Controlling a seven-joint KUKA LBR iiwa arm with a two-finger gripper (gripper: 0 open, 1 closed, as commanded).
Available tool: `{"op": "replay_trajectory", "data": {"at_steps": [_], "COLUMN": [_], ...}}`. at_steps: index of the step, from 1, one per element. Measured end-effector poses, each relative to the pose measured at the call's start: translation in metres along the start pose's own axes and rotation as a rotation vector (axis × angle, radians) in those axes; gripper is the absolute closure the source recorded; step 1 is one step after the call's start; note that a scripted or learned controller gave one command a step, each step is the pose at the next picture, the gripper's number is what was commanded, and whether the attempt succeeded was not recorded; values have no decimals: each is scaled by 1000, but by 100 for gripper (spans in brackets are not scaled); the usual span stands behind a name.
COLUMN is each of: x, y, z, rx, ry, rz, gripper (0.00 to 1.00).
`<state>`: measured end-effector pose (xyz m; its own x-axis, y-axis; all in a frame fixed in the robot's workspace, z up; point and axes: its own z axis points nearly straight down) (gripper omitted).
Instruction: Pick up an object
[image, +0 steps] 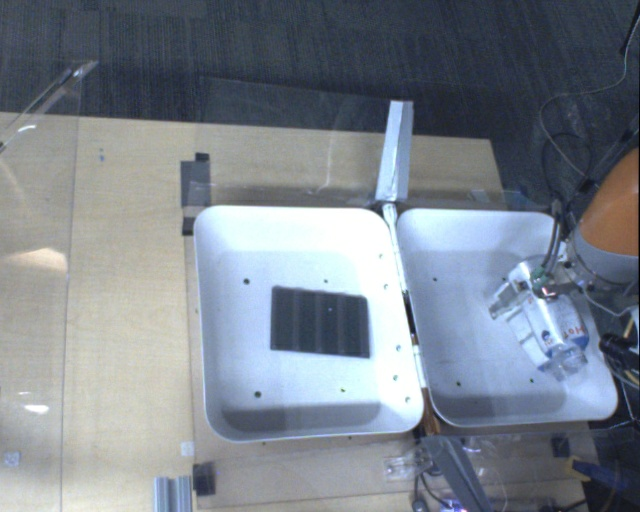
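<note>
A dark, flat, ribbed rectangle (320, 322) lies in the middle of the left bin (225, 250). My gripper (540, 305) is low over the right bin (450, 240), close to its right wall and far from the dark rectangle. The grey arm with its orange band (612, 215) comes in from the right edge above it. A pale, translucent elongated shape (560, 340) runs from the gripper toward the bin's front right corner. I cannot tell whether it is a separate object or part of the gripper.
A grey divider post (396, 150) stands behind the seam between the bins. Cables (585, 110) hang at the upper right, and clamps and wires (450, 475) sit below the bins' front edge. Wooden benchtop (100, 300) spreads to the left.
</note>
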<state>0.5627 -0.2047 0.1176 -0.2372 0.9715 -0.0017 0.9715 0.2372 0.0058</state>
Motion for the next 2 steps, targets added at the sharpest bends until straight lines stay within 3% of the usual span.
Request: {"op": "replay_trajectory", "data": {"at_steps": [1,2], "x": [1,71], "y": [2,41], "z": [-11,-58], "rx": [-6,0], "ry": [-1,1], "rz": [-2,2], "gripper": [100,100]}}
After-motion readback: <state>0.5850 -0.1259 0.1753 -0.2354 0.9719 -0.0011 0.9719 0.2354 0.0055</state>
